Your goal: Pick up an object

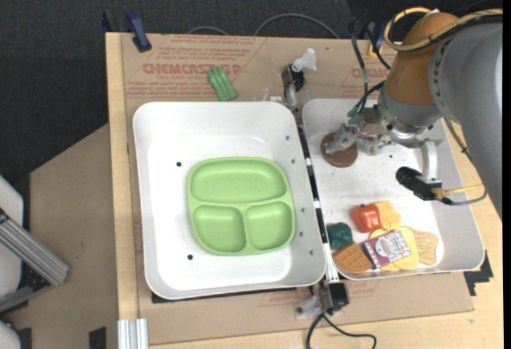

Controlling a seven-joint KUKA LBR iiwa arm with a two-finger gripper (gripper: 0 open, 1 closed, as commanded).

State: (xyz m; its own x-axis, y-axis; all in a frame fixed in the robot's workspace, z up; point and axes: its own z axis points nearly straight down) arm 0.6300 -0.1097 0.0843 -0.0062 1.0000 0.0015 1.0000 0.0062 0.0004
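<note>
My gripper (349,136) is low over the far left part of the right bin (455,180), coming in from the arm's grey wrist and orange band at the right. Just under and in front of it lies a brown round object (338,154), touching or nearly touching the gripper. At the bin's near end a pile holds a red piece (367,218), a dark green piece (339,235), an orange waffle-like piece (350,259), a pink and purple packet (389,246), yellow pieces (388,214) and a tan cookie (425,244).
The left bin (160,140) holds a green divided plate (239,204). A green clip (223,84) and a blue clamp (138,30) lie on the cardboard behind the bins. A bracket (295,81) stands at the far end of the wall between the bins.
</note>
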